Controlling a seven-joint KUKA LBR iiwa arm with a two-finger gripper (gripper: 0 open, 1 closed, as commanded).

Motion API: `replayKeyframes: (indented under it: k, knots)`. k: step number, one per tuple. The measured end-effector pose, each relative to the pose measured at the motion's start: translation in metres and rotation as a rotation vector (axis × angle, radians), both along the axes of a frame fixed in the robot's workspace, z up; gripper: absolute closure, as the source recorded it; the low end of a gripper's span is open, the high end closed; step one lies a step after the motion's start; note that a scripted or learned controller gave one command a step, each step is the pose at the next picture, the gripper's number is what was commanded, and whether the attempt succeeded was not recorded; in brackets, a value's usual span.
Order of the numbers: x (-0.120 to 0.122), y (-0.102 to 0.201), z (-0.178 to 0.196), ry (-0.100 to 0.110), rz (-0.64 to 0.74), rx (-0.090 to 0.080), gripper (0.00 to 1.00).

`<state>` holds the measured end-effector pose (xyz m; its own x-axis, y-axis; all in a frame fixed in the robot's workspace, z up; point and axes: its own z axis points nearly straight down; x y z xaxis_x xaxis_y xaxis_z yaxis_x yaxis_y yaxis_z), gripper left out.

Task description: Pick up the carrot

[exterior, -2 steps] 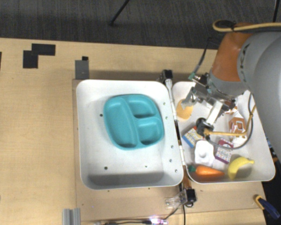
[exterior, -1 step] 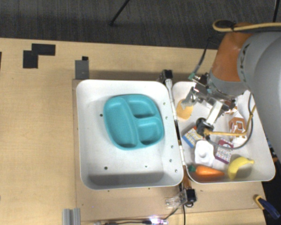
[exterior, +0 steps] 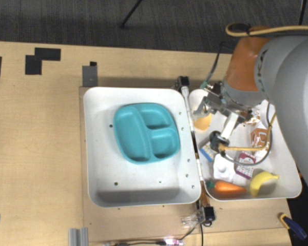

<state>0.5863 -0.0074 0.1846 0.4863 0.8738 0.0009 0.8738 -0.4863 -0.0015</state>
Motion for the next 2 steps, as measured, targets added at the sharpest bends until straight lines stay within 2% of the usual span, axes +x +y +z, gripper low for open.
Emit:
replayKeyframes:
  k: [1, 2]
  knots:
    - [0.018, -0.057, 0.001, -0.002, -0.209, -0.002, 0.00]
    - [0.049, -0.032, 0.000, -0.001, -0.267, 0.000, 0.00]
